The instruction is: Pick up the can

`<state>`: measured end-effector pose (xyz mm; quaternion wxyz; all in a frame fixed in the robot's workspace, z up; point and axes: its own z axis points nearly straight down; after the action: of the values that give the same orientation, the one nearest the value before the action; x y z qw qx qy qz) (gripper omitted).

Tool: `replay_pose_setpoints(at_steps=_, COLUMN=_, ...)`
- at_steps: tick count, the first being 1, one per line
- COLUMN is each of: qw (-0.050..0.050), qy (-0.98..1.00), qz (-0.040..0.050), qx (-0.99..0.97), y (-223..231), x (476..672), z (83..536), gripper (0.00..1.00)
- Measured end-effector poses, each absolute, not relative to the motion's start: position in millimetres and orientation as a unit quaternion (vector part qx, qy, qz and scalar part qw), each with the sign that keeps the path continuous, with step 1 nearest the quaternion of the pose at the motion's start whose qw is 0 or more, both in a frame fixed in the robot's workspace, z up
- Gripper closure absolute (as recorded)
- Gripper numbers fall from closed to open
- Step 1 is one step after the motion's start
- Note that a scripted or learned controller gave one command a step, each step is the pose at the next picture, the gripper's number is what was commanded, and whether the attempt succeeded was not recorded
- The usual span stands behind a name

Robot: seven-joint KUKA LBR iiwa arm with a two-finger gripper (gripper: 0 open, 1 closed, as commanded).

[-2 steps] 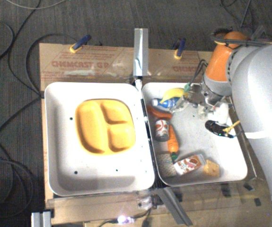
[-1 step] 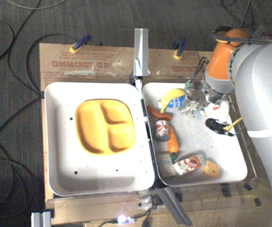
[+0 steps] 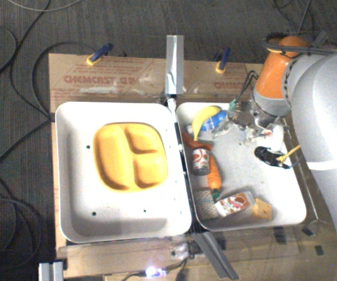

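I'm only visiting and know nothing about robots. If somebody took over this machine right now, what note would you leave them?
Gripper: low over the top of the right white bin, beside the banana and a blue-and-white bottle; open or shut unclear.
Small red-and-white can: lying at that bin's left wall, touching the orange carrot, apart from the gripper.
Yellow divided tray: in the left bin.
Done: nothing visible.
Left: reach, grip, lift the can.

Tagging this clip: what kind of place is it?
Likely a robotics lab's bin-picking bench: two white bins side by side on a board held by clamps, loose cables over carpet, and play food, a can and a banana.
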<state>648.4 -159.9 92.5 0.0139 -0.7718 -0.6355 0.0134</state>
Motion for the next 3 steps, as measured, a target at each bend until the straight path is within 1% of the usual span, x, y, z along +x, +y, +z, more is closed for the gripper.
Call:
replay_pose_setpoints(at_steps=1, qw=0.014, qy=-0.636, qz=0.0133, qx=-0.772, y=-159.8, x=648.4, z=92.5, gripper=0.00)
replay_pose_setpoints(at_steps=2, qw=0.014, qy=-0.636, qz=0.0158, qx=-0.771, y=-159.7, x=647.9, z=101.1, gripper=1.00)
replay_pose_setpoints(at_steps=3, qw=0.015, qy=-0.636, qz=0.0180, qx=-0.771, y=-160.7, x=646.4, z=100.0, gripper=0.00)
